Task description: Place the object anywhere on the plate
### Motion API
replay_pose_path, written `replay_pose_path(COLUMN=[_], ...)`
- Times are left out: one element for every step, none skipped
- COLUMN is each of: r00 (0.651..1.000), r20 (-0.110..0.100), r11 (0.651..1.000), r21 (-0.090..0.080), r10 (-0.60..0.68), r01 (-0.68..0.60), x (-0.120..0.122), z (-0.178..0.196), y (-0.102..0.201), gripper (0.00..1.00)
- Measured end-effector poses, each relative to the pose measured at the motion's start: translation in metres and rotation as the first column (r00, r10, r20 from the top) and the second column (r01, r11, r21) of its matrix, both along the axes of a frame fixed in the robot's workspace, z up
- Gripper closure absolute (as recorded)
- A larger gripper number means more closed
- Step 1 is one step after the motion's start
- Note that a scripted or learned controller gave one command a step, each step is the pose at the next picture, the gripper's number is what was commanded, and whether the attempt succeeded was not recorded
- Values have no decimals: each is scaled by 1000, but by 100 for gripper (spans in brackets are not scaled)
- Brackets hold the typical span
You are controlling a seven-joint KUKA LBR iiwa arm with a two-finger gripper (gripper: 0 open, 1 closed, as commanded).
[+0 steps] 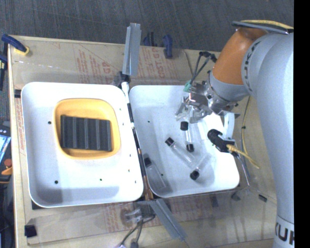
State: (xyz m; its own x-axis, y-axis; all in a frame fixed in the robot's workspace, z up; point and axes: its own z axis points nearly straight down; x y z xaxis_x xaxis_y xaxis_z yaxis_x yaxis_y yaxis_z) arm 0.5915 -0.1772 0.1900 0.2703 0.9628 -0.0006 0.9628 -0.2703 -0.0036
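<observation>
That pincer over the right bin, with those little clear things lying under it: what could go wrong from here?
1. The clear tubes lie close together, some touching, so the pincer might nudge or pick up more than one.
2. They look slippery and thin; one could slip out on the way.
3. The yellow plate sits in the left bin, across both bins' rims; a drop there would miss it.

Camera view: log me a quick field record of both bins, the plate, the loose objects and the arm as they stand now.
left bin: holds a yellow plate with a dark ribbed insert
right bin: holds several clear tubes with black caps, scattered
arm: reaches in from the right, orange band above the wrist
gripper: over the right bin, above the tubes; grip state unclear
plate contents: no tube on it
task status: not yet done
</observation>
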Motion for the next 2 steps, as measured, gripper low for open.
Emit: replay_pose_path(r00=[997, 967], r20=[1, 1], r11=[997, 967], r21=[0, 0], r10=[83, 254], r01=[-83, -254], x=[2, 38], z=[25, 1], y=[59, 120], gripper=[100, 100])
